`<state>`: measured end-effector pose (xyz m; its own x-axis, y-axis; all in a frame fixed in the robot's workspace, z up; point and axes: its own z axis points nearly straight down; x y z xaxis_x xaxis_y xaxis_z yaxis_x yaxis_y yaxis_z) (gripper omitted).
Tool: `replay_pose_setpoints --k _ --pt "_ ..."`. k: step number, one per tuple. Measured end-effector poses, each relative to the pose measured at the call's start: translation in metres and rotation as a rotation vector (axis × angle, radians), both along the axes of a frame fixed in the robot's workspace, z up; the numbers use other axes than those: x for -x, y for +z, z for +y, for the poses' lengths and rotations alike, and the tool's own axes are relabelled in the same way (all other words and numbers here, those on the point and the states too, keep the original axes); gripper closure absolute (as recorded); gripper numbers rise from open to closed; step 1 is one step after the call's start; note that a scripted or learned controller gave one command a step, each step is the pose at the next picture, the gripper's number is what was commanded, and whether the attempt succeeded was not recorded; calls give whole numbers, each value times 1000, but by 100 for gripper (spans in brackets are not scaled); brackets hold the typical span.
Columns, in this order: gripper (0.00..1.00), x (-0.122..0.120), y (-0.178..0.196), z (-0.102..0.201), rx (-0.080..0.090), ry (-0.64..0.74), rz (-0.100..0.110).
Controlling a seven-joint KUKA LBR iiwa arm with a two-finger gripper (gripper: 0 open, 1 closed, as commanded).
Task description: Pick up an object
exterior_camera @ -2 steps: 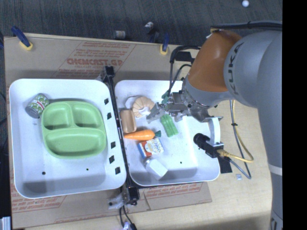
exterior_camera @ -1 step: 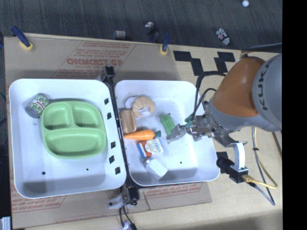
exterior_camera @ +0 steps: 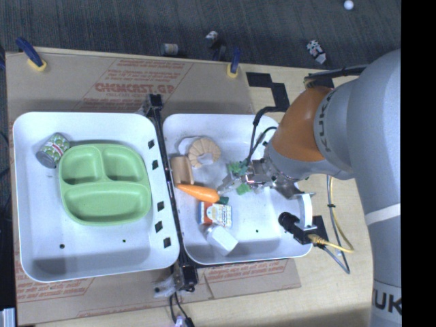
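Observation:
My gripper (exterior_camera: 240, 176) reaches into the right bin (exterior_camera: 269, 247) from the right and sits low over its middle. A small green item (exterior_camera: 238, 167) lies right at the gripper's tip; whether it is held is unclear. Just left of the tip, an orange carrot (exterior_camera: 198, 192) lies slanted. Below the carrot is a small orange-and-white carton (exterior_camera: 218, 215), with a white block (exterior_camera: 222, 239) below that. A round tan piece (exterior_camera: 204, 151) and a tan block (exterior_camera: 180, 169) are at the bin's upper left.
The left bin (exterior_camera: 41, 251) holds a green divided plate (exterior_camera: 104, 182) and a small can (exterior_camera: 52, 148) in its top left corner. A black hinge strip (exterior_camera: 162, 182) runs between the bins. Blue clamps (exterior_camera: 31, 53) hold the cardboard at the back.

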<state>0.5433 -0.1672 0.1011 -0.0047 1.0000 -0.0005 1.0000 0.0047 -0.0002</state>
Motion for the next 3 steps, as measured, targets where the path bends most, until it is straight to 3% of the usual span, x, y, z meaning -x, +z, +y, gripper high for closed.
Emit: replay_pose_setpoints --k 1,2,3 --pt "100 0 10 0 1 6 3" --pt "100 67 90 -45 1 -1 0" --pt "0 67 89 -44 0 0 0"
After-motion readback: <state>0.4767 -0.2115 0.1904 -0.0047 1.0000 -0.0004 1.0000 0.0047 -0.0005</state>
